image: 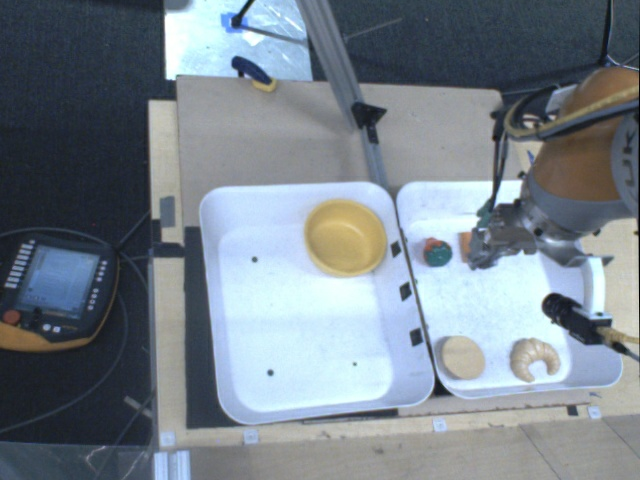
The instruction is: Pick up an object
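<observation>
My gripper [483, 253] hangs over the upper middle of the right bin [500, 298], its dark fingers pointing down and left. A small orange block [465, 242] lies just at its left side, partly hidden by the fingers. A little further left lies a small teal ball with a red spot [437, 253]. Near the bin's front edge rest a round tan disc [463, 357] and a croissant-shaped piece [534, 358]. A yellow bowl [345, 236] stands in the upper right of the left bin [290, 318].
The grey arm with its orange band [590, 128] comes in from the right above the right bin. A metal pole [340, 63] slants across the bench behind the bins. A teach pendant [50, 293] lies on the floor at left.
</observation>
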You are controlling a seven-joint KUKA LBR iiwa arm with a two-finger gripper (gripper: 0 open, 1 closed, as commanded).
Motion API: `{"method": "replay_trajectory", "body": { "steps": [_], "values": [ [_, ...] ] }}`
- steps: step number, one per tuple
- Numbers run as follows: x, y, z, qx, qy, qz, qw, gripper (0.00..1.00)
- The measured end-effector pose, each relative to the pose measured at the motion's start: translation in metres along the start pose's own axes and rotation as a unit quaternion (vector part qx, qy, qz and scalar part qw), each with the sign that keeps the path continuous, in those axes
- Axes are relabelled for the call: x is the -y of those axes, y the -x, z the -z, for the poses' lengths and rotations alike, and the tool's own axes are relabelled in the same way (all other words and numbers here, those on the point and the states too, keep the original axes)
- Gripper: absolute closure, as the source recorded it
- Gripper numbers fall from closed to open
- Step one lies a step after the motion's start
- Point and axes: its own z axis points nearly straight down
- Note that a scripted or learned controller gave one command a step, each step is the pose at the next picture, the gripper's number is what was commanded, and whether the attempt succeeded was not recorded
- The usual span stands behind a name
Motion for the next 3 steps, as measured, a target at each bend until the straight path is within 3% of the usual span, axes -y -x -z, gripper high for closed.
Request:
{"method": "replay_trajectory", "body": {
  "steps": [2,3],
  "values": [
    [-0.033,-0.093,-0.015,0.0,0.0,0.0,1.0,1.0],
    [-0.051,-0.138,-0.003,0.0,0.0,0.0,1.0,1.0]
  ]
}}
